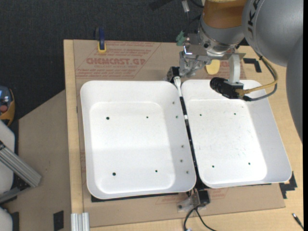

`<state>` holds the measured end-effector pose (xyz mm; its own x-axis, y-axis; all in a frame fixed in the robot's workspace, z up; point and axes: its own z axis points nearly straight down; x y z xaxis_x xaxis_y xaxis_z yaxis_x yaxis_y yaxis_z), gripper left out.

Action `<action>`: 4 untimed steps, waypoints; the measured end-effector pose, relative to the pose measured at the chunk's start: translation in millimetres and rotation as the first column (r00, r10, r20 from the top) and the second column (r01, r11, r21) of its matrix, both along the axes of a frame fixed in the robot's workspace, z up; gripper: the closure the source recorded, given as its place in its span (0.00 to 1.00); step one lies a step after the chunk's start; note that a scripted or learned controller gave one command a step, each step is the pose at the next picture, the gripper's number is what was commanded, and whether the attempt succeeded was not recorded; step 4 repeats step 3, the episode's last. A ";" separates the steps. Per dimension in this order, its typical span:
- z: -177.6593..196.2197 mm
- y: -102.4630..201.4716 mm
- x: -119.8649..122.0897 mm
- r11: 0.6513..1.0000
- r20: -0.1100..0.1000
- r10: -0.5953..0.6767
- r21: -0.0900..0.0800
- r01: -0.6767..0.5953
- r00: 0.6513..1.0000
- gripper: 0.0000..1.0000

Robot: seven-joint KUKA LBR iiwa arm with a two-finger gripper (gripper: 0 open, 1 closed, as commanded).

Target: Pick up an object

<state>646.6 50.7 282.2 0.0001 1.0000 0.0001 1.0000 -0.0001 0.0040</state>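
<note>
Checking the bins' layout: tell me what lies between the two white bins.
In the camera view, a thin dark strip runs between the left bin and the right bin, along their adjoining rims.

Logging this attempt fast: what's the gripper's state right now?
Gripper: cannot be told; it sits at the far edge of the bins, under the wrist.

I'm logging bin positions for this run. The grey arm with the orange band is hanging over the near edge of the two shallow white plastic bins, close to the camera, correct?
Not quite. The camera view shows the grey arm with the orange band over the far edge of the two shallow white plastic bins, at the top of the picture, above the right bin's far-left corner.
</note>
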 end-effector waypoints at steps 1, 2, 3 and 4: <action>72.6 6.2 -35.1 1.000 0.001 0.001 0.000 -0.001 1.000 1.00; 4.7 36.2 13.7 1.000 -0.003 0.002 0.000 -0.002 1.000 1.00; 46.0 -10.2 20.8 1.000 0.003 -0.004 -0.002 0.004 1.000 1.00; 46.0 -10.2 20.8 1.000 0.003 -0.004 -0.002 0.004 1.000 1.00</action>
